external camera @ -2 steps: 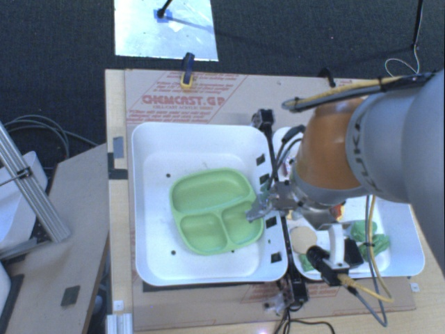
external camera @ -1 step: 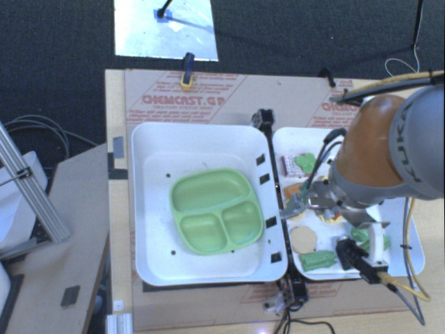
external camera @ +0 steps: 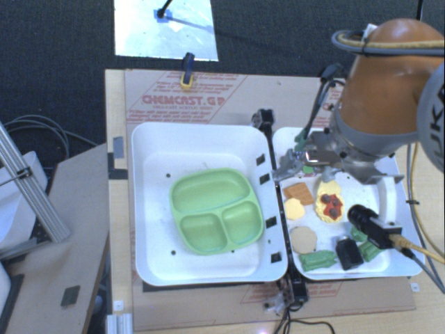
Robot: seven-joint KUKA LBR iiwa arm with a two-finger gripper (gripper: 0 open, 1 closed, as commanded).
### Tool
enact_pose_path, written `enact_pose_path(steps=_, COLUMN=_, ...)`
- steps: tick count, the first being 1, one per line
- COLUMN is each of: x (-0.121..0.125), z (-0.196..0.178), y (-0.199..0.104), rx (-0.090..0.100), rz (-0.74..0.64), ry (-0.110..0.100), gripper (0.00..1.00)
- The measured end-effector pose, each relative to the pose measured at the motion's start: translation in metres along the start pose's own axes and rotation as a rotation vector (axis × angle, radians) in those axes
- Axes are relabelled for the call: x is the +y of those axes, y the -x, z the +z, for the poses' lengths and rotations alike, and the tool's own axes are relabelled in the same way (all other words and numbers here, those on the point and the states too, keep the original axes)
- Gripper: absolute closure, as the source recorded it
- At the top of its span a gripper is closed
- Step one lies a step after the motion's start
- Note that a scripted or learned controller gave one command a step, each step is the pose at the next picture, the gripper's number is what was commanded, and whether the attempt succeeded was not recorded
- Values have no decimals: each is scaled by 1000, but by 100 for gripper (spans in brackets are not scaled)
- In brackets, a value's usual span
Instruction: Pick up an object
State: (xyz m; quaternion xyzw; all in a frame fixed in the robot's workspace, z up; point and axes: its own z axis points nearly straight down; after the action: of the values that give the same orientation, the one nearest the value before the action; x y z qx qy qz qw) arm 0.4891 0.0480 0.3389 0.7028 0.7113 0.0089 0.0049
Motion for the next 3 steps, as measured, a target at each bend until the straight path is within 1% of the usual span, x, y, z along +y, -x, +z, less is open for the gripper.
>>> enact_pose_path(steps=1, x=-8, z=121, y=88, rx=-9, rz=20, ry=-29, gripper=0)
enact_pose_path(steps=2, x=-3, z=83, y=6, rx=-3, rz=0, ry=-15, gripper=0)
enact_pose_path(steps=3, x=31, z=148, y=-54, rx=-4, rz=2, ry=-22, gripper=0)
